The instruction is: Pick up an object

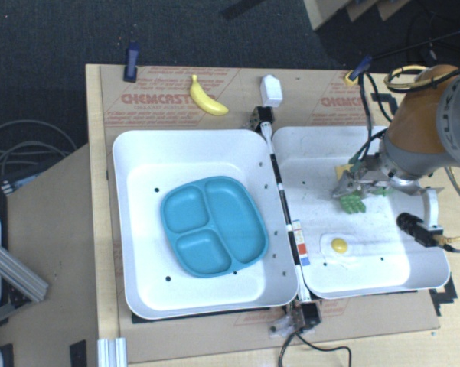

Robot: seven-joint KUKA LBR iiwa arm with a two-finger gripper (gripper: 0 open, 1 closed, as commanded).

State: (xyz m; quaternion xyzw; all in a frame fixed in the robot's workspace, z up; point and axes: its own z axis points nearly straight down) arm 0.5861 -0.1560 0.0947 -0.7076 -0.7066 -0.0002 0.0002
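In the right bin (413,270) a small green toy (353,203) lies near the middle. My gripper (361,185) hangs right over its upper edge, low in the bin; whether it touches the toy is not visible. A fried-egg toy (338,245), white with a yellow yolk, lies closer to the front of the same bin. The left bin (138,159) holds a blue divided plate (213,225).
A yellow banana (207,98) lies on the bench behind the left bin. A small white block (271,89) and a blue clip (132,61) sit at the bench's back edge. The arm comes in over the right bin's right side.
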